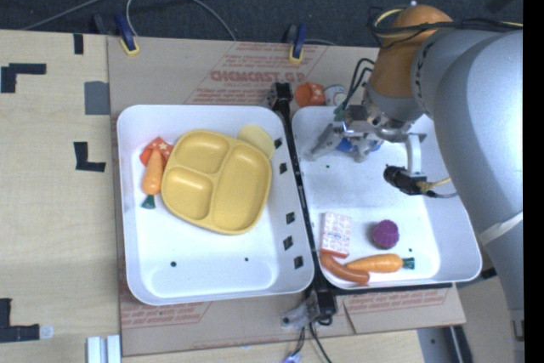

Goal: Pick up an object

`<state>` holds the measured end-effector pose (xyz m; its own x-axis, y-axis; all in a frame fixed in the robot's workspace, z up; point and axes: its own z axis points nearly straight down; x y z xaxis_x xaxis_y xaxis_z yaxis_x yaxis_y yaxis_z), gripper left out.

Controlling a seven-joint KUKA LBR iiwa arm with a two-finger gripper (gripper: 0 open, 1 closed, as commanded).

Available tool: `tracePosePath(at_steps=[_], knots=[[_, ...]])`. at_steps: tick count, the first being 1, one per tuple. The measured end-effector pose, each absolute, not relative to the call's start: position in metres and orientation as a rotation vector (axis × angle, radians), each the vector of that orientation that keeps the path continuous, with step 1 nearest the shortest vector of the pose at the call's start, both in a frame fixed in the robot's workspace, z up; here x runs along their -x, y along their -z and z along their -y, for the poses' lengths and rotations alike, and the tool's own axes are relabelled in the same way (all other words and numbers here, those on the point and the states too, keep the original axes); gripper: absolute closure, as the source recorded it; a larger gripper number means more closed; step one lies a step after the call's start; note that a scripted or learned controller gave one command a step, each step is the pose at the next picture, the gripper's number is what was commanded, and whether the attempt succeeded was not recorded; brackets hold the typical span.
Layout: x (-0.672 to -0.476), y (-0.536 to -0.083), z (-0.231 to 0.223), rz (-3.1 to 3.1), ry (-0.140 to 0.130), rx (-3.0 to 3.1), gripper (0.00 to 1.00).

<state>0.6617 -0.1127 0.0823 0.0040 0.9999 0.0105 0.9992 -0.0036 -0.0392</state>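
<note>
Metal gripper (pixel 347 142): low over the far end of the right bin (pixel 442 221), close to the wall shared with the left bin (pixel 136 225), pointing down at bare white floor.
Grip state: cannot tell from this slanted view how wide it stands; nothing is seen held in it.
Nearest things: all toward the view's bottom from the gripper, at the near end of the same bin, with a stretch of bare floor between.
Packet (pixel 336 229): pink and white, lying flat almost straight below the gripper in the view, beside the shared wall.
Purple ball (pixel 385 232): just right of the packet and apart from it; probably the easiest thing to close on.
Carrot (pixel 374 263): nearest the bin's front rim, its long axis across the view, green tip to the right.
Coming move: likely a pull back along the bin toward its front end; for the carrot, closing across its width.
Left bin: a yellow plate (pixel 217 181) and a second carrot (pixel 153 174), beyond the wall and farther off.
</note>
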Motion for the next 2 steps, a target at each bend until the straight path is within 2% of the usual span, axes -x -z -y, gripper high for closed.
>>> tracePosePath(at_steps=[1, 2], knots=[[-0.662, -0.082, 0.143, 2.193, -0.026, 2.199, 0.0], [-0.669, -0.16, 0.182, 2.225, 0.0, 2.222, 0.0]])
